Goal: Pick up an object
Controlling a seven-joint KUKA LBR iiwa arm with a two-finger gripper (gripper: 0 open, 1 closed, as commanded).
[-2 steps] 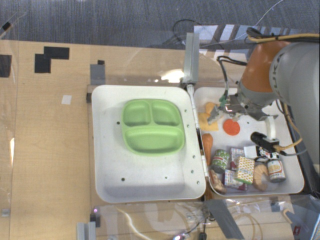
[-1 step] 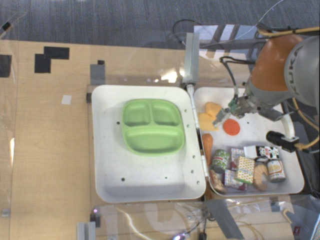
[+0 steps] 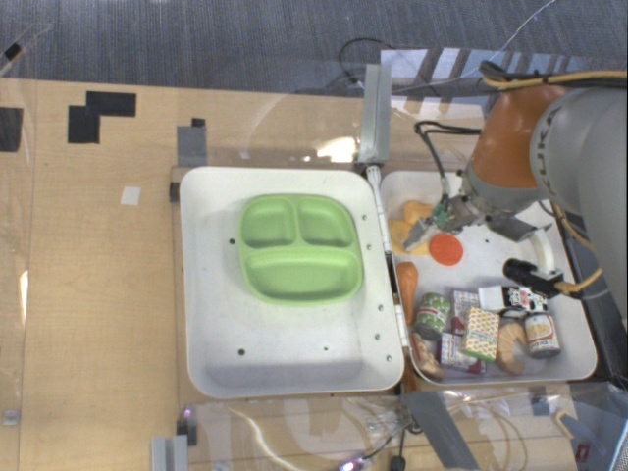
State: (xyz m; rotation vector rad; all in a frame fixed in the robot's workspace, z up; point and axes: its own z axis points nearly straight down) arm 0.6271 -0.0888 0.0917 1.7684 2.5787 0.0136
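Note:
My gripper (image 3: 424, 230) hangs low in the right bin (image 3: 581, 356), at its back left. Its fingers are spread and I see nothing between them. Just under and left of the fingertips lies a yellow-orange food piece (image 3: 407, 222). A red-orange disc (image 3: 447, 250) sits right beside the fingertips, on the near side. An orange carrot (image 3: 405, 287) lies along the bin's left wall.
Along the front of the right bin are a green can (image 3: 431, 315), small printed boxes (image 3: 480, 333), a cookie (image 3: 509, 344) and a small tin (image 3: 540, 334). A green divided plate (image 3: 298, 246) lies in the left bin (image 3: 211, 292).

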